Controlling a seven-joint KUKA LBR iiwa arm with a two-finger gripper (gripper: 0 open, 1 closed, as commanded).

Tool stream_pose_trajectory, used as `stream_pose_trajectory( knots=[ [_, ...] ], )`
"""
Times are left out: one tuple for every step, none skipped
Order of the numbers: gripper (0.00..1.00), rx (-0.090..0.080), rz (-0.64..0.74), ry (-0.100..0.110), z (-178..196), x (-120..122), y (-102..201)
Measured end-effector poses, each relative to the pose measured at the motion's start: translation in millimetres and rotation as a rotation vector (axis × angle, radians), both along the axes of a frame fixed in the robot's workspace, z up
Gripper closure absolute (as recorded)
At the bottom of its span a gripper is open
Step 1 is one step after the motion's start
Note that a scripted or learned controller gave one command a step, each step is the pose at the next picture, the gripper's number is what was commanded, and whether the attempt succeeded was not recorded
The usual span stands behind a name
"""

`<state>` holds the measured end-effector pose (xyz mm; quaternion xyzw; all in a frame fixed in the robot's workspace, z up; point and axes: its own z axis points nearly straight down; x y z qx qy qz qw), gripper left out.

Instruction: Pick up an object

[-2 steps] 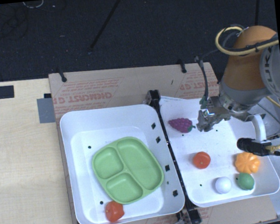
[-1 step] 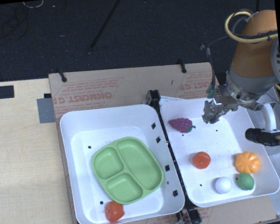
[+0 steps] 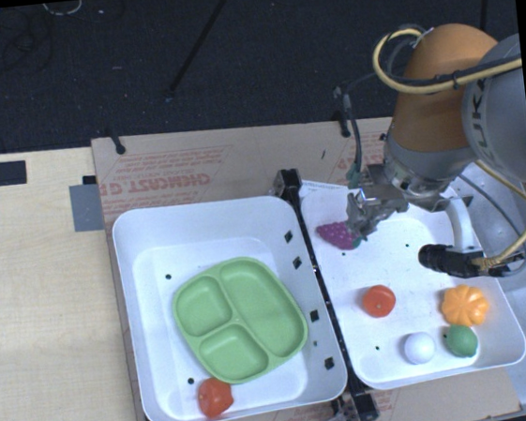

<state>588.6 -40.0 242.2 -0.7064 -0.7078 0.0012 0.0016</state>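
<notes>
My gripper [image 3: 362, 219] hangs low over the back left part of the right bin [image 3: 506, 356]. A purple, grape-like thing [image 3: 338, 235] lies on the bin floor right at the gripper's left side, touching it or nearly so. Whether it is gripped I cannot tell. Further forward in the same bin lie a red tomato-like ball [image 3: 379, 301], an orange pumpkin-like thing [image 3: 464, 305], a white ball [image 3: 417, 348] and a green ball [image 3: 461, 341].
The left bin [image 3: 137, 266] holds a green divided plate [image 3: 240, 319], with a red-orange thing [image 3: 214, 396] at its front edge. A black divider [image 3: 314, 284] runs between the bins. The arm's orange band [image 3: 437, 81] rises behind the right bin.
</notes>
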Motion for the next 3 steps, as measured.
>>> stream_pose_trajectory(
  knots=[
    [1.00, 0.001, 0.002, -0.002, 6.2, 9.0, 50.5],
    [1.00, 0.000, 0.001, -0.001, 2.2, 10.7, 92.9],
    [1.00, 0.000, 0.002, -0.002, 2.0, 26.3, 147.3]
  ],
)
